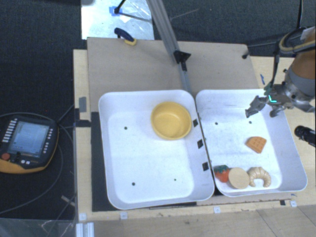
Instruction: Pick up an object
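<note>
My gripper [264, 109] hangs over the upper right part of the right bin [222, 107], its two dark fingers spread open with nothing between them. Below it in that bin lies an orange waffle-like wedge [256, 144]. Along the bin's front edge sit a red and green toy [221, 172], a tan round disc [238, 178] and a pale croissant [259, 176]. A yellow bowl [171, 120] rests in the upper right of the left bin [128, 181].
A grey metal pole [165, 26] slants down from the top to the gap between the bins. A teach pendant [25, 142] lies on the floor at the left. A yellow and blue clamp [125, 35] sits on the bench's far edge.
</note>
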Robot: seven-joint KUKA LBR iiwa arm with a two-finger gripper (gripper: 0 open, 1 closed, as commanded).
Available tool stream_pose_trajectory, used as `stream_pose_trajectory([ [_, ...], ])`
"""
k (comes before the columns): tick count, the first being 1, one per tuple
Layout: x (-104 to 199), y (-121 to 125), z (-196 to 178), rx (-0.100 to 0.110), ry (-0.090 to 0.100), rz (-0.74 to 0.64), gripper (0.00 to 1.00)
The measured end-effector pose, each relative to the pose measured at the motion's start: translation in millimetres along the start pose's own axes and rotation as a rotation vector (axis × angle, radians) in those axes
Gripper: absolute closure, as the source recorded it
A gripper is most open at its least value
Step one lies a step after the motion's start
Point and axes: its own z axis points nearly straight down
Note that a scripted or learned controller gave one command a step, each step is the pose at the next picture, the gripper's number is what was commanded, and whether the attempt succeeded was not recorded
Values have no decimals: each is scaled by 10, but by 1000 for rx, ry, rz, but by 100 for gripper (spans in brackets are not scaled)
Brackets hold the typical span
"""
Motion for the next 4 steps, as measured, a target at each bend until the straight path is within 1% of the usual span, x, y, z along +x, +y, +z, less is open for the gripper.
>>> stream_pose_trajectory([
  [1,0,0,0,0,0,0,0],
  [2,10,16,622,5,1,0,0],
  [3,-7,77,1217,5,1,0,0],
  [4,-5,77,1351,1,0,0,0],
])
